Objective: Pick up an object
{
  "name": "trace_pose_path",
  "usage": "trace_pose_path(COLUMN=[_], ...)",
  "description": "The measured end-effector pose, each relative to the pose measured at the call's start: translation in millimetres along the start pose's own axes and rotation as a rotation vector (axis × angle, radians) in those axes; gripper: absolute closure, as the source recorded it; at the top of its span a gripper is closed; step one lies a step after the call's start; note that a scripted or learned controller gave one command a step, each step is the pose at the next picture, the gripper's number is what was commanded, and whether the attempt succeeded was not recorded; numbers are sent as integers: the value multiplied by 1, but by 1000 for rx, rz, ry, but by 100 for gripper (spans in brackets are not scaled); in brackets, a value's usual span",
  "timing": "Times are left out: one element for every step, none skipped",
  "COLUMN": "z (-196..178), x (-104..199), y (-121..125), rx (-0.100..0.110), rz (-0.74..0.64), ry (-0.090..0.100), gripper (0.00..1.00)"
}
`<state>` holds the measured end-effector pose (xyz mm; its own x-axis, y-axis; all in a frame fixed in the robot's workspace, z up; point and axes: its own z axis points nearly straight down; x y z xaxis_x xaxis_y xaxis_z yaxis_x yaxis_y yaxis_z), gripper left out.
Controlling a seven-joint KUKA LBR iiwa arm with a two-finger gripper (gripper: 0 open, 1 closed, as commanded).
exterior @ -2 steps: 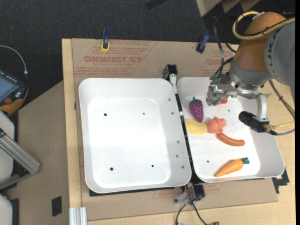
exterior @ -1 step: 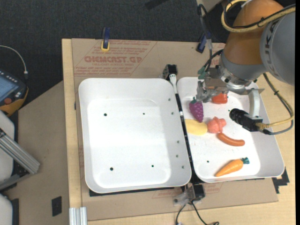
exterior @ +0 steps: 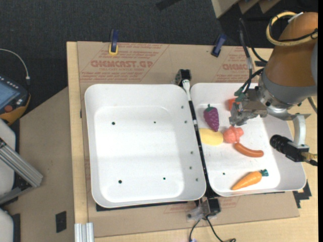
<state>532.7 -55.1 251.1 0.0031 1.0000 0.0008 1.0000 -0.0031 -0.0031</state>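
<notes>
— Camera view: where's the arm?
— Reaching in from the right, its two-finger gripper (exterior: 238, 119) points down just above the pink round toy fruit (exterior: 232, 134) in the right white bin (exterior: 287, 178).
— Fingers?
— Cannot tell.

Bright, even overhead light; soft shadows.

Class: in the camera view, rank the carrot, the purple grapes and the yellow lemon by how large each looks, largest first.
1. carrot, the longest.
2 and 3. purple grapes and yellow lemon look too alike to rank.
</notes>
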Motion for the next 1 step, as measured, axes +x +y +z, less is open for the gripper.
trace_pose_path(z=[-90], x=[65], y=[-37], rx=[-12], rz=[-12], ry=[2], gripper=[100])
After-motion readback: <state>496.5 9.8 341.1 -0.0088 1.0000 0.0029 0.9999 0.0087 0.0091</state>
